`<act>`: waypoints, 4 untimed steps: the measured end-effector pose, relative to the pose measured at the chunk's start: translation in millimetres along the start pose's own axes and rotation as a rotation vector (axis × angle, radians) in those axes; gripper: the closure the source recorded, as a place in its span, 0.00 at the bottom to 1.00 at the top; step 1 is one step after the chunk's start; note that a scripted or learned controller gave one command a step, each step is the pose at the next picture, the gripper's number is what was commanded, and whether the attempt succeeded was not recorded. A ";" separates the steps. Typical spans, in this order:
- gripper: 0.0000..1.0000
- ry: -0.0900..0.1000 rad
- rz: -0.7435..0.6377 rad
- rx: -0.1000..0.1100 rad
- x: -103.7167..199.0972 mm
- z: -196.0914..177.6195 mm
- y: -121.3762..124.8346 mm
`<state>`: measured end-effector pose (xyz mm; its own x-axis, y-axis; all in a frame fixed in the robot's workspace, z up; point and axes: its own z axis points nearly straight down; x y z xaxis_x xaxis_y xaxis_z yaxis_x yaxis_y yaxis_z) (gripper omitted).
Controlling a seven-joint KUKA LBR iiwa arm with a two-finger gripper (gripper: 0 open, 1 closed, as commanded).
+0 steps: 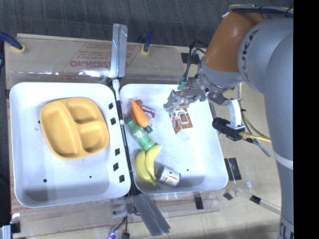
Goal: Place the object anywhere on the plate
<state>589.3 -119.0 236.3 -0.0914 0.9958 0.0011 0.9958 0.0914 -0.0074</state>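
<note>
A yellow divided plate [74, 127] lies in the left bin [25, 183]. In the right bin [209, 168] are an orange carrot [139, 112], a green bottle [141, 135], a yellow banana [145, 164], a small can [169, 177] and a brown-and-white packet [182, 120]. My gripper [175, 101] hangs over the upper middle of the right bin, right at the packet's upper edge. Whether it touches the packet is unclear from this angle.
The carrot, bottle, banana and can line up along the right bin's left wall, near the divider [118, 133]. The arm's grey body and orange band [227, 39] cover the bench's upper right. A metal bar [118, 49] stands at the back between the bins.
</note>
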 end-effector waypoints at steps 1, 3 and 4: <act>1.00 0.000 0.103 -0.004 104.4 -31.6 -9.5; 1.00 -0.001 0.072 -0.003 205.2 45.8 4.1; 0.00 -0.001 0.073 -0.004 205.0 45.7 4.1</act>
